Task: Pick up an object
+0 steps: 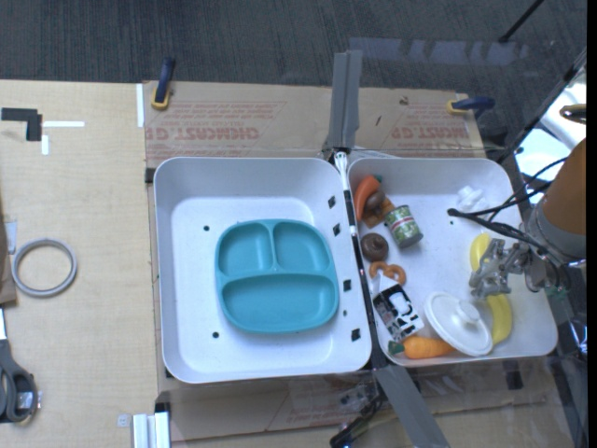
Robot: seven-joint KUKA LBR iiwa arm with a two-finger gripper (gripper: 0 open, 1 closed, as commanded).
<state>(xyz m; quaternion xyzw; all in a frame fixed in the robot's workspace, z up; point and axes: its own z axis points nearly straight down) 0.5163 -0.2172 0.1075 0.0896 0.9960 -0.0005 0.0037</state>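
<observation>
The gripper (489, 271) hangs over the banana (501, 317) at three o'clock in the right bin (438, 171); whether it is open cannot be told. The banana looks light, soft and smooth, best pinched across its middle.

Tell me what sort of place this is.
Probably a robot lab grasping bench: two white bins clamped over cardboard, toy food such as a banana, and a roll of tape nearby.
</observation>
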